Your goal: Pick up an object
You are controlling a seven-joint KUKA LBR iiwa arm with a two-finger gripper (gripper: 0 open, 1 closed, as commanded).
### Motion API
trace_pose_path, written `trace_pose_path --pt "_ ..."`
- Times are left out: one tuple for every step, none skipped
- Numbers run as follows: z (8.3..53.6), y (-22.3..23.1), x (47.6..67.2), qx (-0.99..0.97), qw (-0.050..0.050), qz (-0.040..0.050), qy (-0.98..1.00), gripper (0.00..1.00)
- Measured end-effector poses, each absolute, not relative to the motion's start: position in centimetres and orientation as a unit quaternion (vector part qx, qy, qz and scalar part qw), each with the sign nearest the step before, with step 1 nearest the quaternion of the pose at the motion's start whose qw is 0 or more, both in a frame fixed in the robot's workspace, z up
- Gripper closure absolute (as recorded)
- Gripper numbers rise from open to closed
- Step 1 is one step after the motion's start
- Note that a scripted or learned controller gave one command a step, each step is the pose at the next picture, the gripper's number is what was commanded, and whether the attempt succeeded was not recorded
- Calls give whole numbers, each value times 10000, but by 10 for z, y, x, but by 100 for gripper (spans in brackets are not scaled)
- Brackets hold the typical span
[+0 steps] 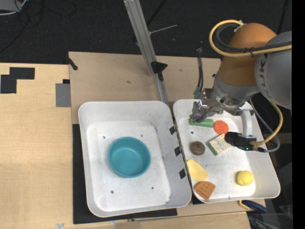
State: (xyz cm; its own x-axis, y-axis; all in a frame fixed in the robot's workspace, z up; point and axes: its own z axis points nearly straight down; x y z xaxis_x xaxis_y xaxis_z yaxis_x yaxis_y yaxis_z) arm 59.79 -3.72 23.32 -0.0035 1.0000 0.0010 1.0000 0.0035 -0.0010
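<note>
The end effector (200,111) hangs low over the upper part of the right bin (267,187), just above a flat green piece (204,123); I cannot tell its state. The green piece looks light, stiff and thin, so taking it across its narrow width seems best. A red disc (220,127) lies just beside it.

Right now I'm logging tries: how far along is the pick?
Done: the gripper is down in the right bin, at the green piece. In hand: nothing seen lifted; whether it grips the piece cannot be told. Left: grasp and raise. The teal bowl sits in the left bin.
</note>
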Motion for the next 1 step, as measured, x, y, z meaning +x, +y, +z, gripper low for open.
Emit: trace_pose_path --pt "230 7 597 -7062 5 2 -7080 100"
